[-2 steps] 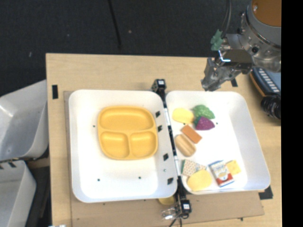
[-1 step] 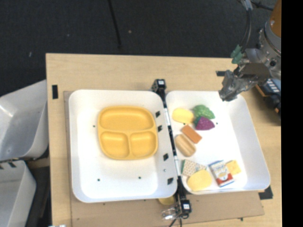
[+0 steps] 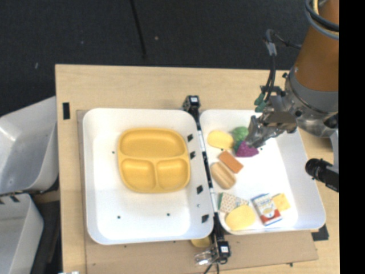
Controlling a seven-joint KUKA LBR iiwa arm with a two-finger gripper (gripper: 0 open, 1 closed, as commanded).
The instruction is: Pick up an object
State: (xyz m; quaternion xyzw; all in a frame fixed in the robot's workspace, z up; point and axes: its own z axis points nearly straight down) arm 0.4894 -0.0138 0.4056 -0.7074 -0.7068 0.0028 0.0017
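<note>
Fingers of the gripper reach down onto the purple object at upper-middle of the right bin; can't tell if they're open or closed on it. Risk: green object sits touching it, so a pinch may catch both or nudge the purple one aside & slip off. Purple piece looks small, rounded, lumpy, w/ part hidden under the fingers.

Orange-banded grey arm, dark cables
</note>
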